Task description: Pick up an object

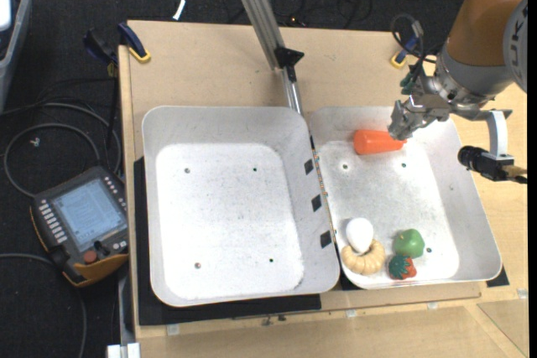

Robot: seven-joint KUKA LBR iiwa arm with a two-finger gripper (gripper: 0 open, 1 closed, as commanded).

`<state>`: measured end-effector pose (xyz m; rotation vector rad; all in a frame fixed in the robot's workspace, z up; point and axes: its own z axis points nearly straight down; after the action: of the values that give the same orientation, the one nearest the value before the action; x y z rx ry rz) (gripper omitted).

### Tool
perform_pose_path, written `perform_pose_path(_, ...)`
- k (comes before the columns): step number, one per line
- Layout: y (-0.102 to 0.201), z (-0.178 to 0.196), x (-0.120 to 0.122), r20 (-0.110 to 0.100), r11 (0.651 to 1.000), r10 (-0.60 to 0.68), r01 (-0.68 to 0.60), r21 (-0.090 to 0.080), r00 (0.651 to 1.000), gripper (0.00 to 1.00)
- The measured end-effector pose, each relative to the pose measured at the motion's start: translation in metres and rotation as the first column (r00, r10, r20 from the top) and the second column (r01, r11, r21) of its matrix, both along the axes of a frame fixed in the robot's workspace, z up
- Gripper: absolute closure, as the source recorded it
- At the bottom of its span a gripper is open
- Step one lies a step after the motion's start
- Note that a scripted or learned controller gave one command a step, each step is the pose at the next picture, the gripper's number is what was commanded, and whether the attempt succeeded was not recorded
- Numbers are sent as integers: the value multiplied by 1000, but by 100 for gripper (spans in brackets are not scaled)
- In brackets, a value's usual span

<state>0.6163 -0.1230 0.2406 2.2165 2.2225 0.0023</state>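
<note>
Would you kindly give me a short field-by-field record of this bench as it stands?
left bin: speckled white floor
right bin: holds five toy foods
far end: orange carrot
near edge: white egg, tan squash, green apple, strawberry
hand: at the carrot's right end, grip unclear
arm: enters from the right

Orange carrot point(377, 142), white egg point(360, 233), green apple point(409, 242), 2 speckled white bins point(168, 138).
</note>
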Motion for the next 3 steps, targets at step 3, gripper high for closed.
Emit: perform_pose_path(3, 158, 2, 1, -2, 1000, 6, -6, 3, 1000, 100)
